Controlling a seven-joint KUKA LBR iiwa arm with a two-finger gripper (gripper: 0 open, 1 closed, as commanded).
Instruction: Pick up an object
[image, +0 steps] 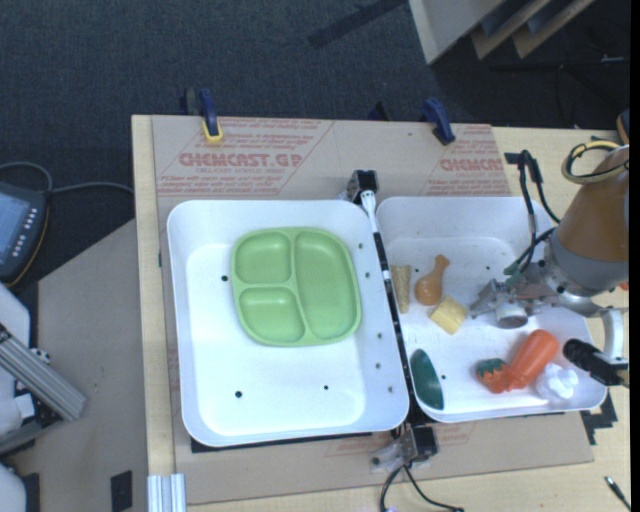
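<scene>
The right bin (470, 215) holds several toy foods. A tan drumstick-shaped piece (432, 280) lies near the bin's left side, with a pale beige stick (402, 287) beside it. A yellow block (448, 316) sits just below them. At the bin's front left lies a dark green oval piece (426, 378). An orange carrot with a green top (522, 361) rests at the front right, next to a small white object (558, 383). My gripper (500, 303) hangs low over the bin's middle, right of the yellow block and just above the carrot, with nothing visibly in it.
The left bin (200, 330) carries a green divided plate (296, 286). The ridge between the two bins (385, 300) runs close to the beige stick. Blue clamps (436, 120) hold the board at the back. Cables (530, 190) hang along the right bin's far right side.
</scene>
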